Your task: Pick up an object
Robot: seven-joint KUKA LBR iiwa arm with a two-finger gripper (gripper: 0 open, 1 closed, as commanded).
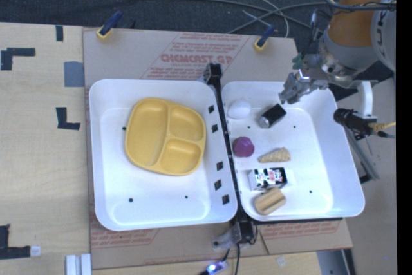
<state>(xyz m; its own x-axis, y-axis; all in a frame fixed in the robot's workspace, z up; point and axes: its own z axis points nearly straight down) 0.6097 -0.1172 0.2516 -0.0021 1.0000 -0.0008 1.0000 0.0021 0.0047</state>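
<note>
- Bench is light wood with black tape marks, a brown cardboard sheet [193, 55] on top held by yellow-and-blue clamps [109, 24], dark carpet and cables behind. Red print on the cardboard reads something like "CHICKCAST", too smudgy to be sure.
- Left white bin [103, 158] holds a yellow three-compartment plastic tray [165, 136].
- Right white bin [335, 170] has the small stuff: a small black block [273, 115] lying with its long axis slanted, upper end pointing up-right toward the arm; a white round lump [239, 109]; a purple ball [243, 147]; a tan wedge [275, 155]; a black-and-white printed carton [268, 178], writing unreadable; a tan bread-roll shape [270, 201].
- The metal two-finger gripper [291, 92] hangs over the bin's upper part, just up-right of the black block. Nothing sits between the fingers; whether they're spread or closed, I can't tell.
</note>
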